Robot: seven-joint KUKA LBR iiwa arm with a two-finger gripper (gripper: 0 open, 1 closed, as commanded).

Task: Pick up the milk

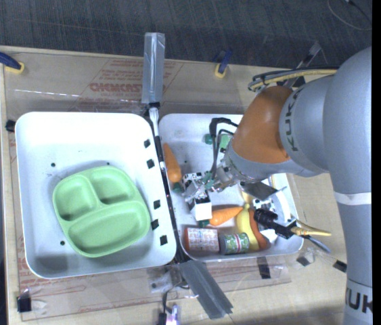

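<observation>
The arm is reaching down into the right bin (176,128), its gripper (202,185) hovering low over the clutter there, likely because the milk is lying among the other items. The small white carton (202,212) just below the gripper looks like the milk; it is sitting beside a carrot (225,214) and above a bottle (207,239). I cannot tell how the fingers are set. A green plate (101,210) is resting in the left bin (34,134), well apart.
</observation>
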